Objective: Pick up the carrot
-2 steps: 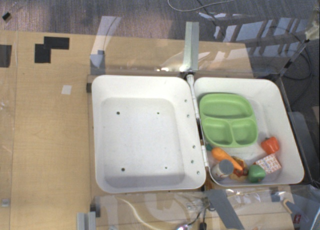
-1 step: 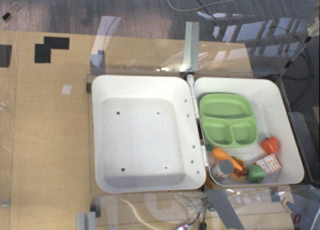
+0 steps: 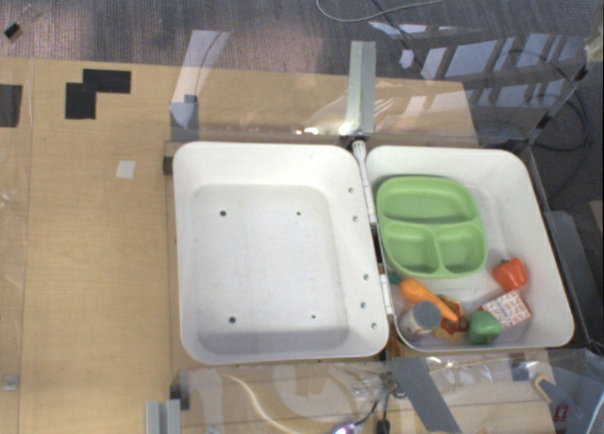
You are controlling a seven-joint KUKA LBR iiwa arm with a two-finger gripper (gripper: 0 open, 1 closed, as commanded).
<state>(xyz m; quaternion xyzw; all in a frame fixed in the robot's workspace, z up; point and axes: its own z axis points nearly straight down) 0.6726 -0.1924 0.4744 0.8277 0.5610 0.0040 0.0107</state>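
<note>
The carrot (image 3: 416, 290) is a small orange piece lying in the right bin (image 3: 538, 198), just below the green divided plate (image 3: 430, 225) and near the bin's left wall. It touches a grey round can (image 3: 422, 317) on its lower side.
In the right bin's front part lie an orange-red pepper-like item (image 3: 510, 274), a red and white patterned box (image 3: 507, 309), a green round item (image 3: 484, 327) and a small brown-orange piece (image 3: 454, 317). The left bin (image 3: 274, 251) sits beside it. Cables run behind and below the bench.
</note>
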